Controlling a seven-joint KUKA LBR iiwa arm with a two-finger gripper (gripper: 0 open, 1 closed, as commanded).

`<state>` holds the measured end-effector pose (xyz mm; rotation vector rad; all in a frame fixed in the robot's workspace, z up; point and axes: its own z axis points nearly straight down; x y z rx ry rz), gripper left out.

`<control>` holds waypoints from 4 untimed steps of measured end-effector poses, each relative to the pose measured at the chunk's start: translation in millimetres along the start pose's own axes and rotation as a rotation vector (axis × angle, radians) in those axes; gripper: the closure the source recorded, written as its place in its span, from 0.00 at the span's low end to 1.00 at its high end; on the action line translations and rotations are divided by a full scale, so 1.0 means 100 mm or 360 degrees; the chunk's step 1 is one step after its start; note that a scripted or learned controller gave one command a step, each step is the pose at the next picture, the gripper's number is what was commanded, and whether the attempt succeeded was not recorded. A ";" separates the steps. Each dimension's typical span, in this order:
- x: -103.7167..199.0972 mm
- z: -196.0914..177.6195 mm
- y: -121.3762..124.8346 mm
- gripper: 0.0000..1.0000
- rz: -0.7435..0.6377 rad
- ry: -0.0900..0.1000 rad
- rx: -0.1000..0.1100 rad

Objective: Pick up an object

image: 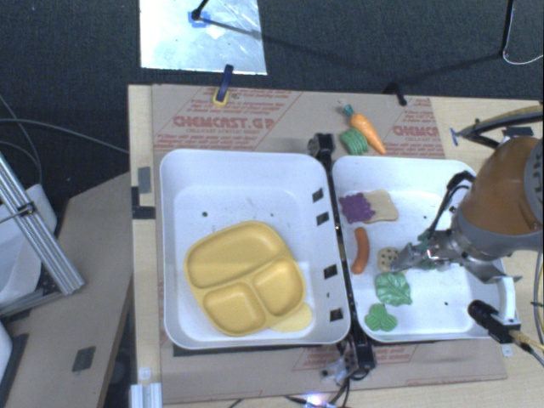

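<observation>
The right bin [425, 177] holds several toy foods: a purple grape bunch on a tan bread slice [367, 206], an orange sausage [360, 250], a small brown cookie [388, 257], a leafy green lettuce piece [393, 288] and a smaller green piece [381, 317]. My gripper [406, 259] reaches in from the right, low over the bin floor, its tip just right of the cookie and above the lettuce. Nothing shows between its fingers.
The left bin [246, 172] carries a yellow divided tray [245, 275]. A toy carrot [367, 131] lies on the cardboard behind the right bin. The arm's orange wrist [508, 195] hangs over the right bin's right side. A black divider [338, 245] runs between the bins.
</observation>
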<state>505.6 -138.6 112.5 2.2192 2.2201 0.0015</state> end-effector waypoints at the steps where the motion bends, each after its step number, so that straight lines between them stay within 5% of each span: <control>1: 0.35 -2.58 0.25 0.00 -0.0013 -0.0003 -0.0031; 2: 1.13 -3.92 0.39 0.00 -0.0021 0.0003 -0.0029; 3: 1.52 -2.57 -0.04 0.00 -0.0013 0.0004 0.0023; 4: 1.65 -1.31 -0.21 0.00 -0.0002 0.0002 0.0022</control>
